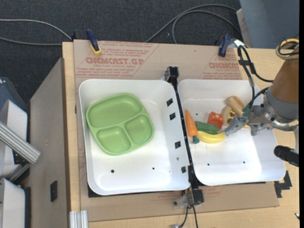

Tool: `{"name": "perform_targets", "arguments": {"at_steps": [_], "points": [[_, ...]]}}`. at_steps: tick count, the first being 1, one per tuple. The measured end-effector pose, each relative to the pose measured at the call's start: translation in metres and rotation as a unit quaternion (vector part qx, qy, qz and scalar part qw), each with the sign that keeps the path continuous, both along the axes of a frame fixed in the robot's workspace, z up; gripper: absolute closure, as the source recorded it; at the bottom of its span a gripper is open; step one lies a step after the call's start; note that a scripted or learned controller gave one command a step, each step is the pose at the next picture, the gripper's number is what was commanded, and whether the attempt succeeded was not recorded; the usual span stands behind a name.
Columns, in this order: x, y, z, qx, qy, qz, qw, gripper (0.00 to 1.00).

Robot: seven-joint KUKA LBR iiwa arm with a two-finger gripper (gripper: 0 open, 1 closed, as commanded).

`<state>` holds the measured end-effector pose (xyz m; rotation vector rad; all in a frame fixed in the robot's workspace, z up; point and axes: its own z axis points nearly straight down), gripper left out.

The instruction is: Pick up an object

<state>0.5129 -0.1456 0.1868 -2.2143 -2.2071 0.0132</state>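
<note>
We looked down on the bench and saw two white bins side by side. The left bin (90,175) held a green divided plate (119,123), three compartments, lying flat toward its upper left part. The right bin (228,170) carried the toys: an orange carrot (190,123) close to the divider, a green pepper-like piece (206,126) just beside it, a yellow banana (211,137) touching the green piece from below, a red block (215,119) with a small white mark we could not read, and a tan wooden piece (234,103) further toward the back.

The arm (288,87) came in from the right, orange band plain above the wrist, and the gripper (236,122) hung low over the right bin, just right of the red block and the banana's tip. We could not tell how its claw stood; the metal there was a blur against the toys, and nothing showed clearly held.

Under the bins lay a brown board (118,58) printed in red: we read "CHEMCAST" twice along the top edge, the left print followed by what looked like "GP", smaller lines beneath too fine to make out. A yellow-handled clamp (94,42) pinned its left top edge, a blue clamp (224,45) its right. Black cables (199,13) trailed over the dark carpet behind.
</note>
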Motion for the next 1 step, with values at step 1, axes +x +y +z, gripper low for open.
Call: {"name": "perform_targets", "arguments": {"at_steps": [1], "points": [[0.0034, 0.0004, 0.007, -0.0013, -0.007, 0.002, 1.0, 0.0]]}}
